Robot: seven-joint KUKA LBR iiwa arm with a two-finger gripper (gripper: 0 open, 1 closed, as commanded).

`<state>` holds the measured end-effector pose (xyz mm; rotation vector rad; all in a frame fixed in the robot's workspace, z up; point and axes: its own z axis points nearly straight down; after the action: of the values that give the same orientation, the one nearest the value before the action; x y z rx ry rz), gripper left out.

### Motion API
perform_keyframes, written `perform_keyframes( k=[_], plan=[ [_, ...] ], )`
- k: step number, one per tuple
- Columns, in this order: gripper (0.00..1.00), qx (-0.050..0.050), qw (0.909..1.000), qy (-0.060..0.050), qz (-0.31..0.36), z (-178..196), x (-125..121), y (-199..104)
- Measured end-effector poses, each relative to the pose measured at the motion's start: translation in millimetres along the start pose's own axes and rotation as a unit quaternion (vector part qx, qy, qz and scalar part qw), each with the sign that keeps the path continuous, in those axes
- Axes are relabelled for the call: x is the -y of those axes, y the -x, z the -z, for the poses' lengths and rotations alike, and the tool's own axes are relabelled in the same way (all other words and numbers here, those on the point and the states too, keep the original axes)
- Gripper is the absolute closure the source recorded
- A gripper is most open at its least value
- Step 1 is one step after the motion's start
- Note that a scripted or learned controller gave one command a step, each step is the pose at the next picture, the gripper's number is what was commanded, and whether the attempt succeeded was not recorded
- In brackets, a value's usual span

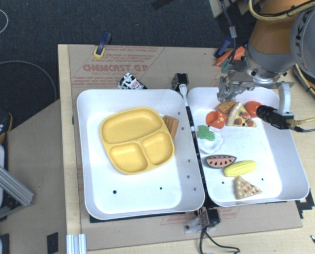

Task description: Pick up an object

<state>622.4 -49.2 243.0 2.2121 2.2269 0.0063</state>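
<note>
The two shallow plastic bins [89, 157] are white. In the left one lies a pale yellow divided tray [136, 140], with a small brown waffle-patterned piece [171, 125] beside it. The right bin holds a red tomato toy [216, 119], a pizza slice toy [241, 116] with red dots on cream, a green and white piece [206, 134], perhaps a vegetable, a red watermelon slice [221, 161] with dark seeds, a yellow corn cob [240, 168] and a tan triangular slice [246, 187]. The arm's band [276, 23] is orange.

yellow divided plate [137, 140] in left bin [89, 157], pincer [229, 95] above toy food
</note>
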Motion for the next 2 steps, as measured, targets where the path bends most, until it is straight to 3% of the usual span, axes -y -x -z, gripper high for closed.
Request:
perform_keyframes(
  k=[1,2],
  plan=[
    [1.0,0.0,1.0,-0.001,0.0,-22,-17,-51],
    [1.0,0.001,1.0,-0.001,-0.002,-25,-30,-75]
  ],
)
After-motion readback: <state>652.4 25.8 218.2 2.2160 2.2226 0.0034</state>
